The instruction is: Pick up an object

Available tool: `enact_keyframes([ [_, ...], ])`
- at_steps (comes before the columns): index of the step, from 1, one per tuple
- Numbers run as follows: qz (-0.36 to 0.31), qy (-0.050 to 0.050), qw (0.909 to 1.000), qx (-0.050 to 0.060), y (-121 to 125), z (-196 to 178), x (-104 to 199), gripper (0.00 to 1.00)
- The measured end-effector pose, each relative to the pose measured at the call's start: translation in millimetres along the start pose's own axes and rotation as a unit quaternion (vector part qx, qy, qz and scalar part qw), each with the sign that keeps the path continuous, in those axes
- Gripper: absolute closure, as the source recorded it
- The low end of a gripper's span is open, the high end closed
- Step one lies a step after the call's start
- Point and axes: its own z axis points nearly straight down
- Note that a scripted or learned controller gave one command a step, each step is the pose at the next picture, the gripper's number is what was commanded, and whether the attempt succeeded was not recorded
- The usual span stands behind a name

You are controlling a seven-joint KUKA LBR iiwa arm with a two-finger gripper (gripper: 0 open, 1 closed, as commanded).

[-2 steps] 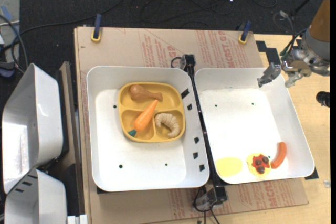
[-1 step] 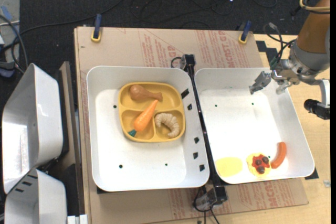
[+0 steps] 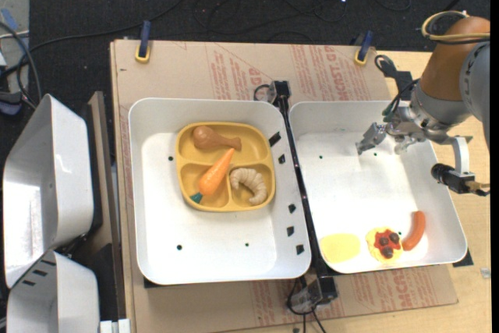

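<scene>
Over the right bin's (image 3: 351,168) far right corner, hovering: gripper (image 3: 383,138), fingers spread, gripping nothing. Near its front edge, lying apart: yellow disc (image 3: 341,247), orange sausage (image 3: 414,230), small red-and-yellow piece (image 3: 384,242).

I see the gripper (image 3: 380,138) hovering over the upper part of the right bin (image 3: 343,175), its fingers spread and holding nothing. Along that bin's near edge lie a yellow disc (image 3: 340,247), a small pizza piece (image 3: 384,242) and a sausage (image 3: 414,230). In the left bin (image 3: 156,191) a yellow divided plate (image 3: 184,148) holds a drumstick (image 3: 216,139), a carrot (image 3: 216,172) and a shrimp (image 3: 249,183)
</scene>
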Motion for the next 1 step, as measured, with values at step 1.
enact_keyframes([
  [1,0.0,-0.001,1.0,-0.002,0.4,12.0,0.6,0.0],
])
